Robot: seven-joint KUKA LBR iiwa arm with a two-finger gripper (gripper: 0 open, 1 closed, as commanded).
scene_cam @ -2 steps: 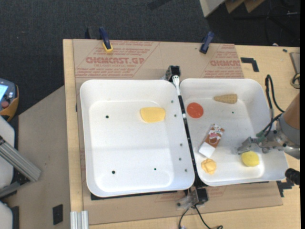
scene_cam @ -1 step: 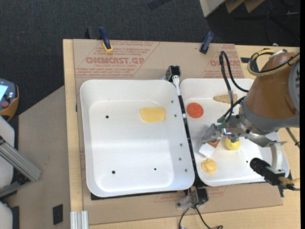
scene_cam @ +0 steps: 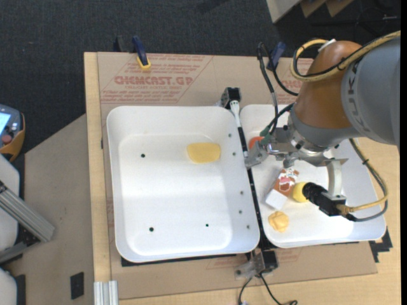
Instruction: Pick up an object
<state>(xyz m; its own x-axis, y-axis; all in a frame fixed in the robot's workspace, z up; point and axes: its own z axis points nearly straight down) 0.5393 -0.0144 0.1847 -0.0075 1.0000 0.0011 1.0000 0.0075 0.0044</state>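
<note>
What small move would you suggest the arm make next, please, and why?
Probably a short drop straight down. The gripper hangs over the right bin just above a red and white piece beside a yellow ball, and appears to hold nothing.

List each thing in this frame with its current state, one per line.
Arm: reaching over the right bin.
Gripper: low over the right bin's cluster.
Yellow flat piece: lying alone in the left bin.
Red-and-white object: in the right bin, just under the gripper.
Small yellow lump: resting near the right bin's front edge.
</note>
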